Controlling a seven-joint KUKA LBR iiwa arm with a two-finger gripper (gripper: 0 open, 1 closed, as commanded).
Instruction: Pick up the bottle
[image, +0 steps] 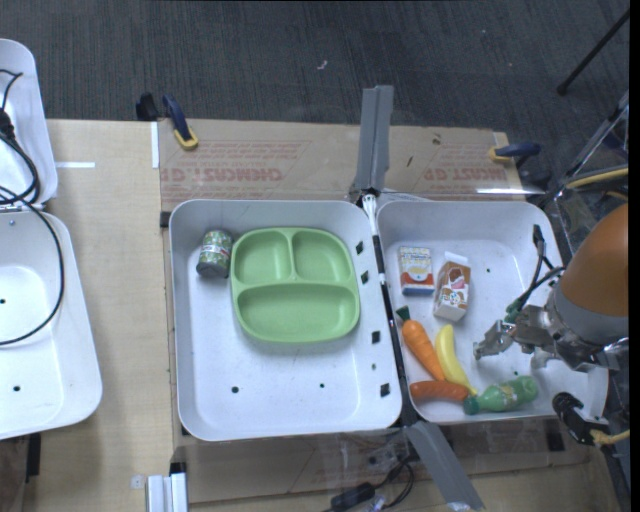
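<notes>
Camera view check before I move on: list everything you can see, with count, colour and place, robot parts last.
Bins: two, white, side by side on the bench.
Divided plate: one, green, in the left bin.
Small can: one, green patterned, left bin, just left of the plate.
Cartons: two, white with orange print, upper part of the right bin.
Carrot: one, orange, right bin near the divider.
Banana: one, yellow, right of the carrot.
Sausage-like item: one, orange-red, below the carrot.
Bottle: one, green, lying on its side in the right bin's lower corner.
Clamps: two, blue and yellow, on the bench's far edge.
Gripper: one, grey metal, above the bottle, holding nothing.
</notes>
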